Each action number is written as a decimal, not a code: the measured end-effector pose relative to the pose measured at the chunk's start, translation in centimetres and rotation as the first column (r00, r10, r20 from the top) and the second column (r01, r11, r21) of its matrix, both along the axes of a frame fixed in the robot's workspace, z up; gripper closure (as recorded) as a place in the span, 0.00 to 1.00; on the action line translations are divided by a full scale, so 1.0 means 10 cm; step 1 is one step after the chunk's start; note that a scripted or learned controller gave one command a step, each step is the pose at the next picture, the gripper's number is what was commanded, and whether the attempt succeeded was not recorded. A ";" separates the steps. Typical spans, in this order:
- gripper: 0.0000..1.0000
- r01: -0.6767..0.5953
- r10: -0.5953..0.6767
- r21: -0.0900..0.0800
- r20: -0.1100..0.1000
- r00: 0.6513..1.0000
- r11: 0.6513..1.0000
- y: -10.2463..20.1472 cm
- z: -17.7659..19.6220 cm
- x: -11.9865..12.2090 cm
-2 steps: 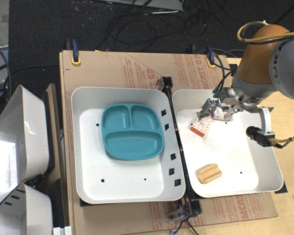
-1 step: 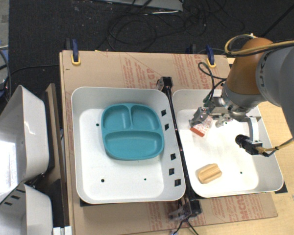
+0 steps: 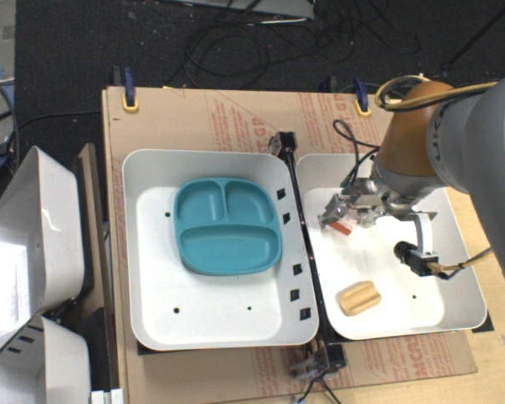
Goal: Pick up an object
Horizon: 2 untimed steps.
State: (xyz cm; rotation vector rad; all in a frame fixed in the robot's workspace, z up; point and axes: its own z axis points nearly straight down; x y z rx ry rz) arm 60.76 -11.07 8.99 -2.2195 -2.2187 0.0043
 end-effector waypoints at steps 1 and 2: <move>1.00 0.000 0.000 -0.001 0.005 1.000 1.000 0.00 0.13 0.01; 1.00 -0.002 0.002 -0.001 0.009 1.000 1.000 -0.01 0.55 0.04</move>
